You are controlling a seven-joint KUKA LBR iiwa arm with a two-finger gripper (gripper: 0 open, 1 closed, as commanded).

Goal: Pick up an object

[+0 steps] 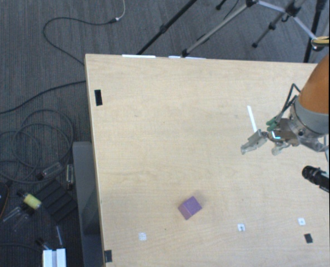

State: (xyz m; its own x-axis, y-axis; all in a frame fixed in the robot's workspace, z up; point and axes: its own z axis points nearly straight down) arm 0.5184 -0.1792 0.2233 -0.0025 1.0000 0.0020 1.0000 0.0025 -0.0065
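The counter (pixel 170 121) spreads below me as a broad slab of pale, smooth wood with a faint grain and a straight, square-cut edge along its left side. Around it the floor (pixel 37 15) is dark grey carpet with a fine ribbed weave, and thin black cables (pixel 26 143) lie on it in loose loops to the left of the counter. Slim metal tripod legs (pixel 231 21) cross the carpet at the top, some black, some light grey.

My arm (pixel 315 102) comes in from the right, a rounded orange band above a grey wrist. My end effector (pixel 265 142) hangs over the right part of the counter, its two grey metal fingers (pixel 253 144) pointing left and spread apart, with nothing between them. A thin white stick (pixel 252 119) lies on the wood just above the fingers.

The purple block (pixel 190 207) is a small matte cube with sharp corners, sitting turned at an angle on the lower middle of the counter, well apart from my end effector and down to its left. A small black rectangular marker (pixel 98 97) sits near the counter's left edge, and tiny white square tags (pixel 241 227) dot the wood along the bottom.
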